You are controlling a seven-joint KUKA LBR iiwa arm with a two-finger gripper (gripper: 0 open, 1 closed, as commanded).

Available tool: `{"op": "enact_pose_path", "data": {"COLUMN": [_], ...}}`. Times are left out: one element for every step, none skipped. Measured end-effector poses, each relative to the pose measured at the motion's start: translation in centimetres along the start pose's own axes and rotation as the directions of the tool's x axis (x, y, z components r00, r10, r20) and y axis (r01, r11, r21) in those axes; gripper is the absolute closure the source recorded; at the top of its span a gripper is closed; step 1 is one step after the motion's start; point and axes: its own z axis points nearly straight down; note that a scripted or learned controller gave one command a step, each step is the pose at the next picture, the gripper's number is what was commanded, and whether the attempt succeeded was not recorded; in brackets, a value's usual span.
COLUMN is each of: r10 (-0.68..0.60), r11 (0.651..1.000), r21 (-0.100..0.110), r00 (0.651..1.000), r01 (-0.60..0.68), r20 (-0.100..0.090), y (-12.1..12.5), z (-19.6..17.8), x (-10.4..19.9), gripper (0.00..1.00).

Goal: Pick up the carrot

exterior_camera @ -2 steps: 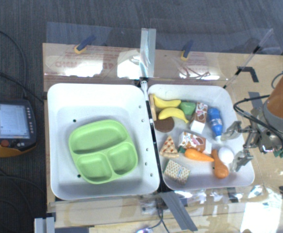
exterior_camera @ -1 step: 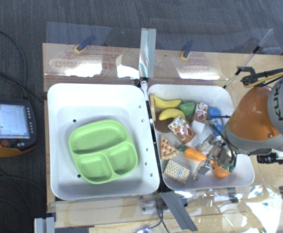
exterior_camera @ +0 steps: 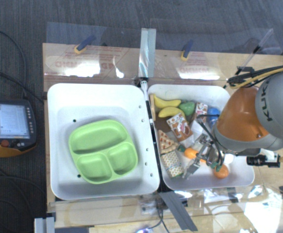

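Down in the right bin (exterior_camera: 238,181), the gripper (exterior_camera: 203,155) is hovering with fingers apart and gripping nothing, the carrot (exterior_camera: 190,153) lying just to its left, almost touching.

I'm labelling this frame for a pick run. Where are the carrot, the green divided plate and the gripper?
carrot (exterior_camera: 191,153): camera view, on its orange body.
green divided plate (exterior_camera: 81,139): camera view, on its left rim.
gripper (exterior_camera: 195,166): camera view, midway between its fingertips.

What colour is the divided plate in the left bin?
Light green; the plate shows plainly in the camera view, lying in the left white bin.
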Motion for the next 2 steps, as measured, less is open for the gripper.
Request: {"op": "enact_pose_path", "data": {"r10": [0.061, 0.005], "r11": [0.998, 1.000], "r21": [0.000, 0.001], "r00": [0.998, 1.000], "r01": [-0.061, -0.005], "r20": [0.001, -0.011], "y": [2.4, 4.3], "z": [0.0, 0.1], "x": [1.4, -1.6], "gripper": [0.00, 0.00]}}
